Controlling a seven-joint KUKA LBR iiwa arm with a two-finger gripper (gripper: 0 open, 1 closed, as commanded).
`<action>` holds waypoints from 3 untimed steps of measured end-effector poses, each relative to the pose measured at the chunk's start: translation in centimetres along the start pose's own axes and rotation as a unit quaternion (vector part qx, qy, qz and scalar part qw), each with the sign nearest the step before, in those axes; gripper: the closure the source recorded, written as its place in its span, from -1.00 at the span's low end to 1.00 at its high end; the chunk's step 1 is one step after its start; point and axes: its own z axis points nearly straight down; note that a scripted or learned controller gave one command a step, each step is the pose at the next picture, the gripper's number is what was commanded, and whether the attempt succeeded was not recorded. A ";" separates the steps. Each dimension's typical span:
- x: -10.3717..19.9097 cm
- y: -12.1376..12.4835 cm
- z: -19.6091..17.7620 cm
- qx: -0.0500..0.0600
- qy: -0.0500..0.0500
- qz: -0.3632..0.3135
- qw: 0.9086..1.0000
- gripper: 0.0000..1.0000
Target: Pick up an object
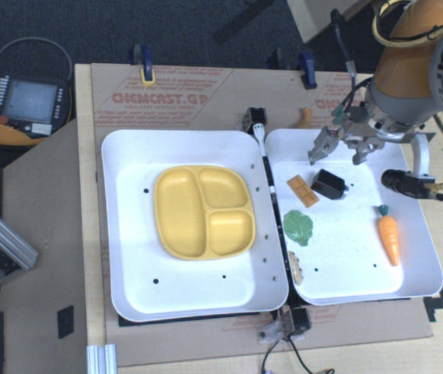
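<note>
I have the gripper (336, 152) spread wide and empty above the black block (329, 184) in the right bin (420, 279), lined up for grasping.

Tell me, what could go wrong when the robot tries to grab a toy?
The gripper hangs open above the black block, not lined up with it, so it might close on air. The tan cracker piece lies right beside the block and could get bumped. The carrot sits near the right bin's rim, awkward to reach.
</note>
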 end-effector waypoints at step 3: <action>-0.2 0.9 9.6 -0.008 -0.002 -0.001 1.000 -1.00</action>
